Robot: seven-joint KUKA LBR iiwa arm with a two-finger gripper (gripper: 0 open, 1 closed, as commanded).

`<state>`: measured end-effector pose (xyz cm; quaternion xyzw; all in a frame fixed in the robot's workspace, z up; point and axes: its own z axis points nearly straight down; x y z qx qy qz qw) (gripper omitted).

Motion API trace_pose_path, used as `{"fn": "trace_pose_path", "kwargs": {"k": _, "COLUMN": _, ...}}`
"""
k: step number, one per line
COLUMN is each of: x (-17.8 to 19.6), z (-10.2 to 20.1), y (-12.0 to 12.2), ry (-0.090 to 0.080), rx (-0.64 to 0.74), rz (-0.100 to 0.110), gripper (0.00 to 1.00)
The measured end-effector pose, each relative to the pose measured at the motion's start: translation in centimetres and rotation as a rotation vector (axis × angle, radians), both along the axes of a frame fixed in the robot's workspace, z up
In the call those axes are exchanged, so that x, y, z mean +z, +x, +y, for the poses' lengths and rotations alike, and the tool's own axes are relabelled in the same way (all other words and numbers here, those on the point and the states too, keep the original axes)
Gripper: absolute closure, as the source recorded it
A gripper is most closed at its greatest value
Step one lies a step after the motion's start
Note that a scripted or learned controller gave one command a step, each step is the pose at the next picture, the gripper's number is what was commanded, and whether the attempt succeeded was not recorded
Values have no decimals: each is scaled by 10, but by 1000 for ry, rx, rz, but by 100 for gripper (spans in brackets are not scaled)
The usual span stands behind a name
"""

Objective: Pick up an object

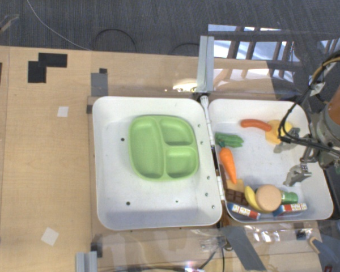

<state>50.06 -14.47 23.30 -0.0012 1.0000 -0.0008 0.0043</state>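
Dark carpet lay beyond a pale wooden bench (39, 169) that bore two white bins side by side. From the right the arm (335, 118) reached over the right bin (255, 111), and its gripper (298, 175) hung low over a bare patch of that bin's floor; nothing showed between its fingers, but whether they were spread or closed could not be told from this slant. The pick therefore looked barely begun: no object was lifted, and choosing one, closing on it and raising it all seemed left to do. Candidates lay close by. Just left of and below the gripper sat a tan bun (268, 197), round and smooth, touching a yellow banana (250, 198); a green piece (290, 197) lay just below the gripper. Farther left lay an orange carrot (228, 162), tapered, with a green vegetable (229, 140) above it. Up and to the left lay an orange-red sausage (255, 124), and a yellow piece (284, 130) sat above the gripper, partly behind the cable. Well to the left, the left bin (110, 208) held a green divided tray (162, 147).
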Motion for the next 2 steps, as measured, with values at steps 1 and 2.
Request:
{"fn": "trace_pose_path", "kwargs": {"k": 1, "x": -116, "z": 22, "y": 5, "ry": 2, "rx": -30, "rz": 3, "gripper": 0}}
{"fn": "trace_pose_path", "kwargs": {"k": 2, "x": -136, "z": -10, "y": 98, "ry": -1, "rx": -53, "rz": -18, "gripper": 0}}
